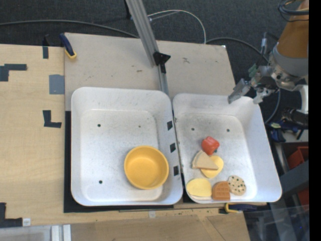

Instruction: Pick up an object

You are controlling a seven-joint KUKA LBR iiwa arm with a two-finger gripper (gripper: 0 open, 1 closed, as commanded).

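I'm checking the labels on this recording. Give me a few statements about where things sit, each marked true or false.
1. The yellow bowl sits in the left bin. True.
2. The red block lies in the left bin. False: it lies in the right bin.
3. The gripper hangs over the right bin's far right corner. True.
4. The gripper holds the cookie. False: the cookie lies on the bin floor.
5. The bowl is tipped upside down. False: it stands upright.

Two white bins (83, 134) side by side on a bench (30, 114), a slanted metal pole (145, 26) behind them.
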